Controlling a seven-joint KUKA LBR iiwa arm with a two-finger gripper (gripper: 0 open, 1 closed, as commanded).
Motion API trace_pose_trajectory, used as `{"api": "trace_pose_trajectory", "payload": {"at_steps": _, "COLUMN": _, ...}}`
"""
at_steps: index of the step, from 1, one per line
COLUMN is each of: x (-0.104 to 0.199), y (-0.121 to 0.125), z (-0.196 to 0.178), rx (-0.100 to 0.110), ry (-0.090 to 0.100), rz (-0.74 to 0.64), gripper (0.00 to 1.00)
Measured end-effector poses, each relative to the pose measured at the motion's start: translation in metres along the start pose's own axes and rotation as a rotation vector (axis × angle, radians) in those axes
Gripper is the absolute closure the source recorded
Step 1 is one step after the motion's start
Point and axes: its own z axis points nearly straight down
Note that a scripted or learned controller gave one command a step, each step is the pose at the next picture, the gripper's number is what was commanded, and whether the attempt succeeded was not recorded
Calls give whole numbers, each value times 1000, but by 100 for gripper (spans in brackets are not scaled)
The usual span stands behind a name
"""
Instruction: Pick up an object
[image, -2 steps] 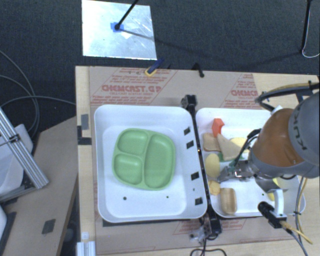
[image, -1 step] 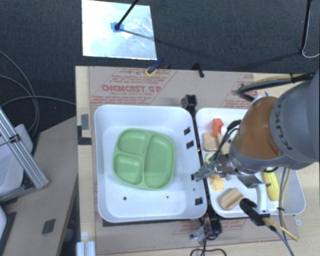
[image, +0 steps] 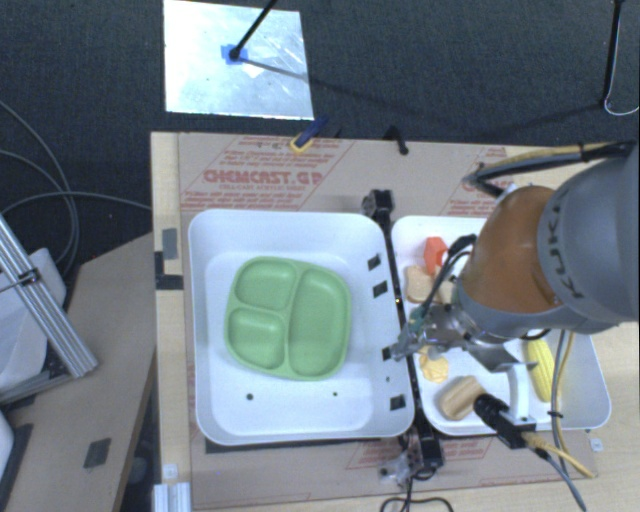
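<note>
The arm (image: 540, 260) hung low over the right bin (image: 600, 400), gripper (image: 425, 335) down near that bin's left wall, just above a yellow piece (image: 434, 369). Fingers too small and dark to read, so whether released or clenched couldn't be told; nothing seen between them. Judged step: descent for a grab, w/ the lift not yet done. Next move probably needs a clean close on one item, w/o catching the wall. Right bin held an orange piece (image: 433, 250), a tan piece (image: 417, 284), a brown roll (image: 458, 397) and a corn cob (image: 540, 362), all near each other. Left bin (image: 215, 240) held a green divided plate (image: 289, 317), its compartments bare.
</note>
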Motion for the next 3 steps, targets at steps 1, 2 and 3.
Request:
{"api": "trace_pose_trajectory", "payload": {"at_steps": 1, "x": 56, "y": 19, "z": -112, "rx": -19, "ry": -33, "rz": 13, "gripper": 100}}
{"api": "trace_pose_trajectory", "payload": {"at_steps": 2, "x": -10, "y": -3, "z": -107, "rx": -9, "ry": -35, "rz": 28, "gripper": 100}}
{"api": "trace_pose_trajectory", "payload": {"at_steps": 3, "x": 36, "y": -2, "z": -58, "rx": -5, "ry": -33, "rz": 18, "gripper": 100}}
